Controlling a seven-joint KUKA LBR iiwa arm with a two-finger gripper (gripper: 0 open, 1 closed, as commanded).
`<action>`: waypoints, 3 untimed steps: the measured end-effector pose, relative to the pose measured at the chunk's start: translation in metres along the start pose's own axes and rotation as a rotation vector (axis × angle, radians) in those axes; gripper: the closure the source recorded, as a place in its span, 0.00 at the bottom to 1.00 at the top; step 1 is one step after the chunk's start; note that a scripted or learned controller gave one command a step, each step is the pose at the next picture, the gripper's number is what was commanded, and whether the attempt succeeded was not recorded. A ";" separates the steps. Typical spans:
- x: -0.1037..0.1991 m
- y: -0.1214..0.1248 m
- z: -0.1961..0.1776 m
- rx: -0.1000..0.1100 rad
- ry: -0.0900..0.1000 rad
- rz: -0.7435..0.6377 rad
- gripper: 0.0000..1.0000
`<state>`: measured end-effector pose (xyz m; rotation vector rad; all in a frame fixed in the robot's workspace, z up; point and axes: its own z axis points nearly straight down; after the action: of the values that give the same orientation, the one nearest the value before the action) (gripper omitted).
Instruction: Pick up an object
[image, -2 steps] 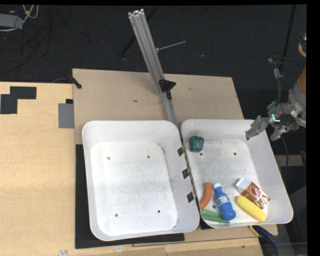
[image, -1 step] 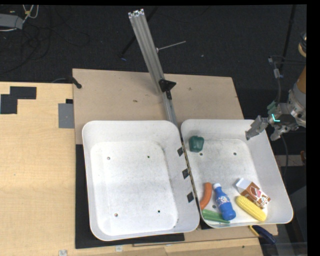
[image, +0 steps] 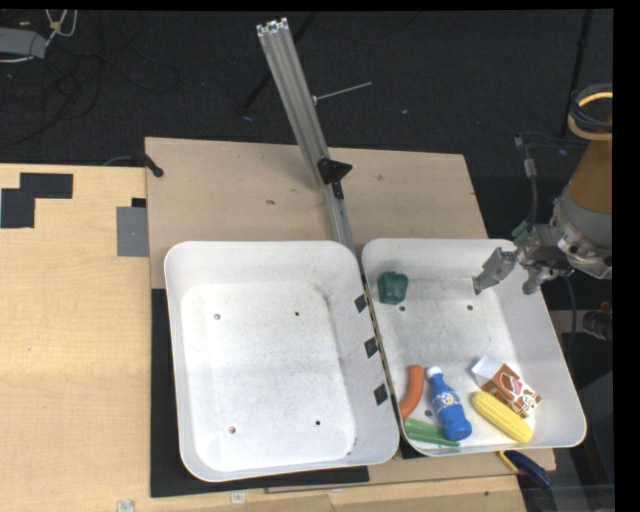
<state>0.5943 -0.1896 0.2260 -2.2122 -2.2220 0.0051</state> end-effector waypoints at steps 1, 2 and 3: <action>-0.004 -0.003 0.063 0.002 0.000 0.005 0.00; 0.005 -0.001 0.122 0.002 0.001 0.003 0.00; 0.003 -0.001 0.108 -0.003 -0.001 0.008 1.00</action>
<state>0.5931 -0.1866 0.1177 -2.2232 -2.2149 0.0029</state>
